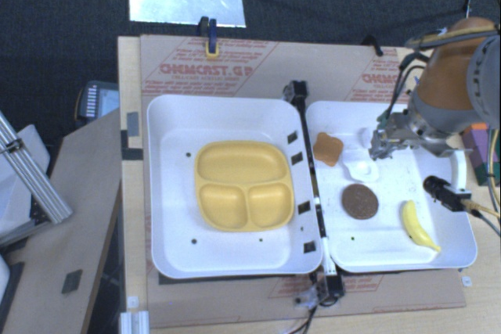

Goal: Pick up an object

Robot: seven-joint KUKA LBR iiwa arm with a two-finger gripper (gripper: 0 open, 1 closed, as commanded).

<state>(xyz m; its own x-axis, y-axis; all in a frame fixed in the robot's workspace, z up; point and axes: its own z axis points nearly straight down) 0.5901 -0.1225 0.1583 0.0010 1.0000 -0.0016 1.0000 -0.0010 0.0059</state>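
Observation:
The right bin (pixel 450 254) holds an orange-brown toast-like piece (pixel 328 149) near its left wall, a round brown disc (pixel 359 202) in the middle and a yellow banana (pixel 417 225) towards the front right. A small white item (pixel 361 168) lies between the toast piece and the disc. My gripper (pixel 380 146) hangs low over the back of this bin, to the right of the toast piece and just above the white item. Nothing shows held in it.
The left bin (pixel 168 246) holds a yellow divided plate (pixel 243 185) in its middle. A black divider (pixel 309 176) runs between the two bins. The arm's grey body with its orange band (pixel 454 74) reaches in over the right bin's back right corner.

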